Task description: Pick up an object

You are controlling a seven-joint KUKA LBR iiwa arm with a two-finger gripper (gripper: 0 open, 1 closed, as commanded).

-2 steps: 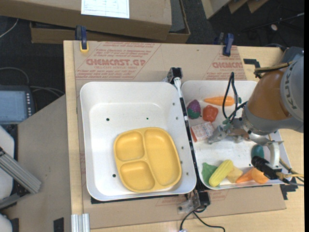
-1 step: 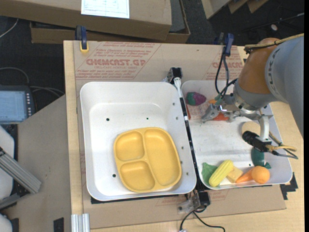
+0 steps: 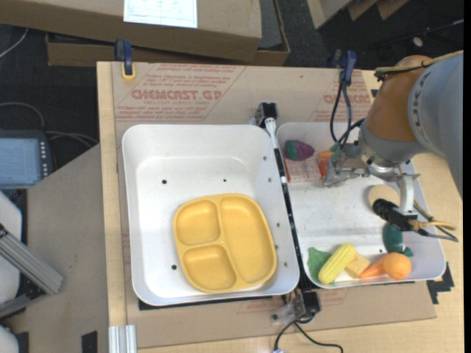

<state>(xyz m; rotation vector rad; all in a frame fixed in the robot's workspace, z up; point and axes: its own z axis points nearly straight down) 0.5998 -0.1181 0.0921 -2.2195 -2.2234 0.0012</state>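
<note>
The grey arm (image 3: 419, 109) reaches in from the right over the far part of the right bin (image 3: 331, 219), and its tool (image 3: 337, 172) hangs low near the bin's far left corner. Whether the tool is open or closed cannot be told from this slant. A small orange-red piece (image 3: 324, 167) sits right at the tool's left side, and it is unclear if the two touch. Just beyond it, against the far wall, lies a purple toy with a green top (image 3: 298, 150). The other things to pick are gathered along the near wall of the right bin: a green leafy piece (image 3: 316, 259), a yellow corn cob (image 3: 335, 262) leaning over it, a pale yellow block (image 3: 358, 268), an orange ball (image 3: 397, 265) and a dark green piece (image 3: 394, 237) just behind the ball. In the left bin (image 3: 132, 197) a yellow divided plate (image 3: 223, 241) lies flat toward the near side. Both bins rest on the brown table (image 3: 184, 94).
</note>
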